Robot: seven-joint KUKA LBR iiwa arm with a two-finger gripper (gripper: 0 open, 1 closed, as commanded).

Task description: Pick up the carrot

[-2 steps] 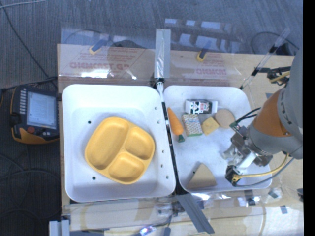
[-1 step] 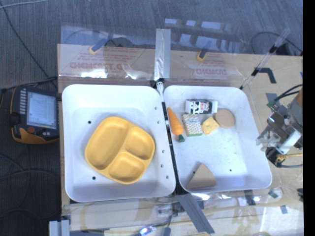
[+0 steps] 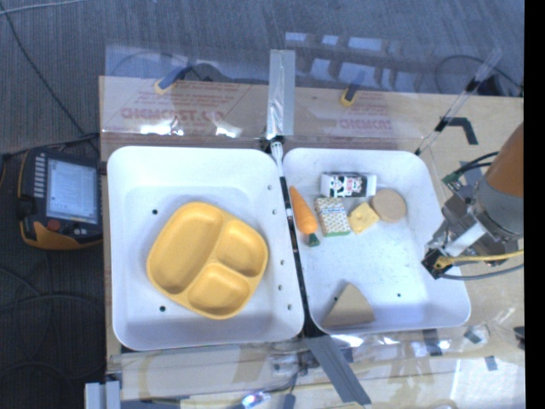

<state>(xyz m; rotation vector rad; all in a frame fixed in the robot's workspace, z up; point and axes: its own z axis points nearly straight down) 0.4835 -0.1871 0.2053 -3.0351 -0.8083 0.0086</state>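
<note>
Camera view from above the bench showed the reach stage of the pick not yet begun in earnest. Nearest the lens, a tan wedge-shaped block (image 3: 347, 305) lay against the front wall of the right bin (image 3: 387, 250). Beside it, in the left bin (image 3: 136, 173), sat a yellow 3-compartment plate (image 3: 208, 258), holding nothing. At the right bin's outer rim hung the gripper (image 3: 444, 258) of the grey arm (image 3: 498, 198), well apart from the target and carrying nothing that could be seen; how far its hand stood open could not be told from this angle.

Farther back, the carrot (image 3: 302, 214) lay along the right bin's left wall, just beside the divider between the 2 bins, its green stub pointing toward the front. Touching or nearly touching its right side was a patterned green-and-white block (image 3: 334, 216), with a yellow cheese-like piece (image 3: 364, 218), a round tan disc (image 3: 390, 204) and a black-and-white milk carton (image 3: 347, 185) clustered behind.

The next move appeared to call for a traverse across the whole bin, then a descent with the grasp set across the carrot's narrow width, between wall and patterned block, where room looked scarce.
</note>
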